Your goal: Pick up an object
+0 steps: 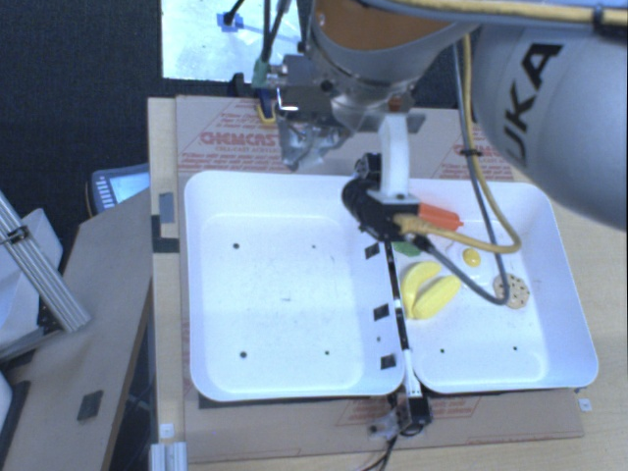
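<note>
Arm: you see the grey arm [549,77] coming in from the right, high over the bins, its orange band [392,8] near the top edge.
Claw: your claw [306,150] hangs at the far rim of the left bin, over the cardboard just behind it; it is blurred and seen from above, so you cannot tell whether it is apart or together, and nothing is seen in it.
Left bin: the left bin [275,292] is white and shallow, showing its bare floor with a few small dark dots.
Right bin: the right bin [510,361] touches the left one along a shared middle edge.
Banana: your likeliest target, a yellow banana-like piece [428,290], lies in the right bin near the middle edge.
Cookie: a small speckled round cookie [512,289] lies to the right of the banana, apart from it.
Yellow bit: a small yellow bit [472,258] lies beyond them, towards the far wall.
Orange piece: an orange piece [440,215] sits near the far left corner of the right bin, beside a black fitting [368,204].
Cable: a yellow cable [481,194] droops from the arm across the right bin.
Worktop: cardboard [226,140] with red print covers your worktop under both bins.
</note>
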Action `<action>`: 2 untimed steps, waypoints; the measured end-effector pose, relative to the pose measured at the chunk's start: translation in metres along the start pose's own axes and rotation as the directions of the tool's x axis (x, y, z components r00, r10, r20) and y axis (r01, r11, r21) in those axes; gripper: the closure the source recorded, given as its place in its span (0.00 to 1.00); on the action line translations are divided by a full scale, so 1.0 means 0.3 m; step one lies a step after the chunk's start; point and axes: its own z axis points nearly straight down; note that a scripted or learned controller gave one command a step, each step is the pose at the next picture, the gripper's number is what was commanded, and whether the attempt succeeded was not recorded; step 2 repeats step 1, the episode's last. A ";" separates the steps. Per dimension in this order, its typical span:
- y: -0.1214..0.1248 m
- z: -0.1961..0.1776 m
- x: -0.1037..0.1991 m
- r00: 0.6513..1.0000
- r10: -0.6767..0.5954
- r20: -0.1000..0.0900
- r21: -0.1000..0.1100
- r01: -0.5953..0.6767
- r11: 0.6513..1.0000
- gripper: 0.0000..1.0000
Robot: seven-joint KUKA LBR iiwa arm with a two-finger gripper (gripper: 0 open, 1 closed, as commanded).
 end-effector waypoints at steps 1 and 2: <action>0.201 0.013 -0.008 1.000 0.009 0.008 0.006 -0.009 1.000 1.00; 0.201 0.013 -0.008 1.000 0.009 0.008 0.006 -0.009 1.000 1.00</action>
